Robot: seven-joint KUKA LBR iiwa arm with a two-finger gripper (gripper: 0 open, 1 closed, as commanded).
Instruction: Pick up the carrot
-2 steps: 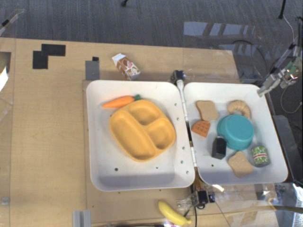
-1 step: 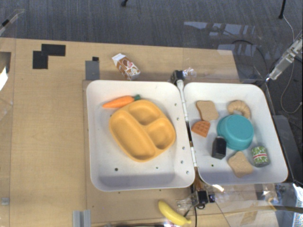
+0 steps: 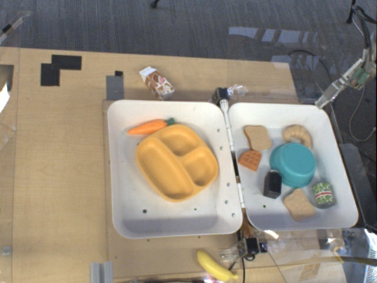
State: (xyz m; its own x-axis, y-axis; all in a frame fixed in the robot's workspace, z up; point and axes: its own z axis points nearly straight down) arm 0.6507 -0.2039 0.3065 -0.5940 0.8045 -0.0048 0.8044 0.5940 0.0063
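Banana [image 3: 213, 266] lies nearest, on the bench in front of the two bins. Behind it the left bin [image 3: 171, 226] holds a yellow divided plate [image 3: 177, 164], and the carrot [image 3: 148, 127] lies on the bin floor at the plate's far-left edge, touching or nearly touching its rim, tip pointing left. The right bin [image 3: 336, 217] is crowded with a teal bowl [image 3: 293, 164], bread slices, a waffle [image 3: 250, 160] and a small can [image 3: 323, 194]. Farthest off, the gripper [image 3: 344, 84] hangs past the right bin's far corner, well apart from the carrot; it is too small and slanted to tell whether the claw is wide or narrow, and nothing is seen in it. The likely risk is the plate: a descent on the carrot's near side could strike the rim, or the round carrot could roll away when squeezed.
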